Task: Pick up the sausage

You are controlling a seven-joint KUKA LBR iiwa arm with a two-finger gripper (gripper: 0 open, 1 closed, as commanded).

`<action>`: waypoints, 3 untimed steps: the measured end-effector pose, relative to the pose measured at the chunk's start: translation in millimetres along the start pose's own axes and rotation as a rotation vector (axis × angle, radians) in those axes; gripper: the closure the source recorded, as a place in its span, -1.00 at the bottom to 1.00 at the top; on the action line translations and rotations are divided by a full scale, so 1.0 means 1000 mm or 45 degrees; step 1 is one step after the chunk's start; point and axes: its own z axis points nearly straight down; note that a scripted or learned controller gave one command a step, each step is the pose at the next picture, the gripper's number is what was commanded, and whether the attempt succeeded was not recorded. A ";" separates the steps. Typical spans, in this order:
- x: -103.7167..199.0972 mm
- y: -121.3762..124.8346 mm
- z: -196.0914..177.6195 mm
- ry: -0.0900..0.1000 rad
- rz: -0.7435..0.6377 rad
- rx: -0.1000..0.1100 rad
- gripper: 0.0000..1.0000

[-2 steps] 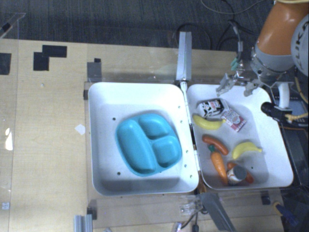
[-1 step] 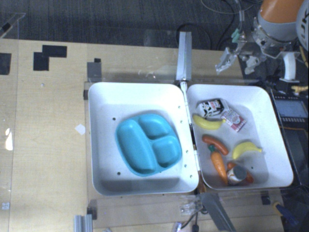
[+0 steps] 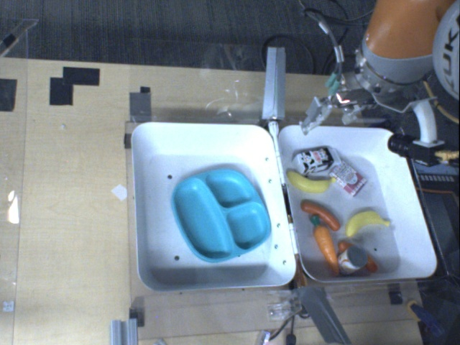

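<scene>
The sausage (image 3: 320, 214), short and reddish-brown, lies in the middle of the right bin (image 3: 402, 192). It sits between a yellow banana (image 3: 310, 182) behind it and an orange carrot (image 3: 325, 244) in front, and its near end touches the carrot. My gripper (image 3: 325, 111) hangs over the right bin's back rim, well behind the sausage and above it, with nothing seen in its grasp.
The right bin also holds a black-and-white carton (image 3: 315, 160), a pink packet (image 3: 349, 177), a second banana (image 3: 366, 223) and a small grey-topped item (image 3: 352, 259) beside the carrot. A blue divided plate (image 3: 221, 214) lies in the left bin (image 3: 154, 192).
</scene>
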 end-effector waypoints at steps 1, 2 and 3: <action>0.038 0.011 0.088 0.001 -0.057 0.003 -1.00; 0.069 -0.046 0.126 0.002 -0.369 0.001 -1.00; 0.145 -0.083 0.140 0.003 -0.672 0.001 -1.00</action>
